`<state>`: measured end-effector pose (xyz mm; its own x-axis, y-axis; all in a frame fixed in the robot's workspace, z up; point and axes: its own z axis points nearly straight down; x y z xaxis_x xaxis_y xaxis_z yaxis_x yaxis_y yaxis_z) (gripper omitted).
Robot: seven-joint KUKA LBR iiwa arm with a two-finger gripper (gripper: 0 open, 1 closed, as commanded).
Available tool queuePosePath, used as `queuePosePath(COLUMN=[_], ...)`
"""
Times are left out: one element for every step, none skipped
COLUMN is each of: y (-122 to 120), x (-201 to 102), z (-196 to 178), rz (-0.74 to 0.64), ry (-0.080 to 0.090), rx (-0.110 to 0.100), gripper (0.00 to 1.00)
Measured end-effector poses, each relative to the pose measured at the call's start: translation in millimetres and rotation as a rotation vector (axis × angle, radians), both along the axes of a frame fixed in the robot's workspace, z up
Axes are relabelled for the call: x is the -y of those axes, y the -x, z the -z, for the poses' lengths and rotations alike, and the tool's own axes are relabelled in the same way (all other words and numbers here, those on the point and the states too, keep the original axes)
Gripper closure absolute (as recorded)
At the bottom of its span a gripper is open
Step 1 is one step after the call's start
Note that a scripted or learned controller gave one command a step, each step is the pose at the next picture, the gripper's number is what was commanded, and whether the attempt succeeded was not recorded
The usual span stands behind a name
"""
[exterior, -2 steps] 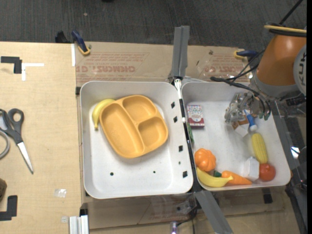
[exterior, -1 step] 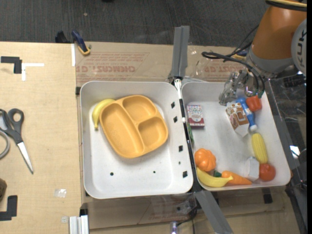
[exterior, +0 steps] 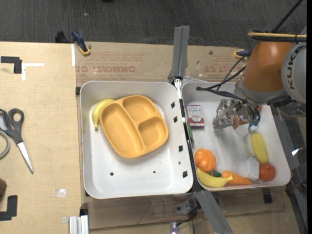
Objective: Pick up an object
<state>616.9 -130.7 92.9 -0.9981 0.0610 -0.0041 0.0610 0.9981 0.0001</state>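
My gripper [exterior: 230,117] hangs over the upper middle of the right bin [exterior: 278,130], under the orange wrist band. A small red and white box [exterior: 196,115] lies to its left near the bin's left wall. A corn cob [exterior: 259,147] lies just below and right of the gripper. Along the bin's front edge sit an orange pumpkin-like toy [exterior: 205,159], a yellow banana [exterior: 213,179], a carrot [exterior: 237,178] and a red tomato [exterior: 267,171]. Something brownish shows at the fingers, but I cannot make out whether it is held.
The left bin [exterior: 97,179] holds a yellow divided plate [exterior: 133,126] with a banana [exterior: 99,112] tucked at its upper left. A grey post [exterior: 180,52] stands behind the divider. Scissors [exterior: 17,135] lie on the wooden bench at far left. Black cables run from the arm.
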Motion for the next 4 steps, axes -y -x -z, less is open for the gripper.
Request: queuePosePath(y=[0,81,133,62], x=[0,-26,-34,-37], z=[0,1,0,1], rz=[0.0,-0.025,0.077,0.229], ry=[0.0,0.0,0.0,-0.001], rx=[0.0,-0.002,0.001,-0.001], gripper=[0.0,0.0,0.0,0.0])
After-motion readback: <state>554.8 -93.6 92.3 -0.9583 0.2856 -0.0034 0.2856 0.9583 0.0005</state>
